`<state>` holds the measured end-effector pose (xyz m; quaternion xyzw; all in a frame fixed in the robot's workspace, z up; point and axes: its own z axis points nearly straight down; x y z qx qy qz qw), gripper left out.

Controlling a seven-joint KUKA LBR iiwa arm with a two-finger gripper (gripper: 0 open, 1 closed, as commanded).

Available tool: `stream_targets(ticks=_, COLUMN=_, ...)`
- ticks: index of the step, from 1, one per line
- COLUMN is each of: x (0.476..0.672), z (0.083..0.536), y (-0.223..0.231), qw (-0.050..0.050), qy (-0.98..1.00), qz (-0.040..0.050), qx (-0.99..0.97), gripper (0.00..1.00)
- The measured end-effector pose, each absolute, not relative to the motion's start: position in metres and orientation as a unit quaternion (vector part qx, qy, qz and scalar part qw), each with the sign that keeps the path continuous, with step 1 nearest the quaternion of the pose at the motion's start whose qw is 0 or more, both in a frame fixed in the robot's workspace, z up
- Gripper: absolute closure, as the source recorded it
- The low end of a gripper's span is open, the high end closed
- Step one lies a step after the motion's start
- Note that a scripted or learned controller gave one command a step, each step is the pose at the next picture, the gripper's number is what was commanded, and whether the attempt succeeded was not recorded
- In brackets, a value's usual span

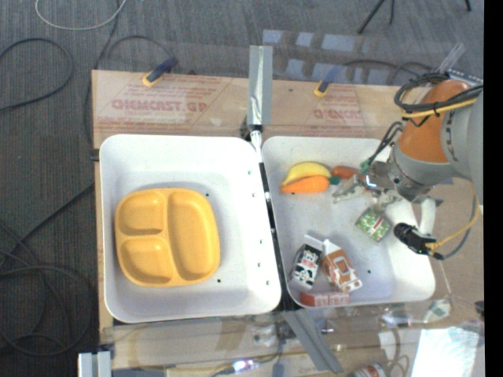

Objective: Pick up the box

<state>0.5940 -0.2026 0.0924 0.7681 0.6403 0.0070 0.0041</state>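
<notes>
Three boxy things: nearest the front wall of the right white plastic bin (pixel 409 283), a black-and-white cow-patterned carton (pixel 306 264) and an orange-and-white carton (pixel 339 268) lie side by side, touching or nearly so. A flat red packet (pixel 316 298) sits against the wall in front of them.
Task's thing: a small green-and-white patterned box (pixel 372 225) lies alone further in, toward the bin's right side. I judge this to be the target, being closest to the tool.
Tool: the metal gripper (pixel 368 188) hangs just beyond that box. I cannot tell whether it is open or closed.
Doing it well: the box lies skewed to the walls, so the approach likely needs a wrist turn to span its narrow sides, then a straight descent.
Edges: the right wall is near; bare floor lies between box and cartons.
Far side: a yellow toy banana (pixel 306 170), an orange carrot-shaped toy (pixel 308 184) and a small red-and-green piece (pixel 343 173) crowd that side.
Left bin (pixel 173 151): a yellow divided plastic plate (pixel 167 236), well apart.
</notes>
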Motion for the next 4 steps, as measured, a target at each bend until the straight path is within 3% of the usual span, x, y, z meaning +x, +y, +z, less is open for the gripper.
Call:
stream_targets(ticks=1, x=0.537, z=0.089, y=-0.095, qw=0.002, qy=0.556, qz=0.0037, qx=0.831, gripper=0.00)
stream_targets(ticks=2, x=0.502, z=0.089, y=-0.134, qw=0.004, qy=0.560, qz=0.0034, qx=0.829, gripper=0.00)
stream_targets(ticks=3, x=0.507, z=0.089, y=-0.147, qw=0.003, qy=0.626, qz=0.0034, qx=0.780, gripper=0.00)
stream_targets(ticks=4, x=0.488, z=0.148, y=-0.128, qw=-0.002, qy=0.636, qz=-0.0011, qx=0.772, gripper=0.00)
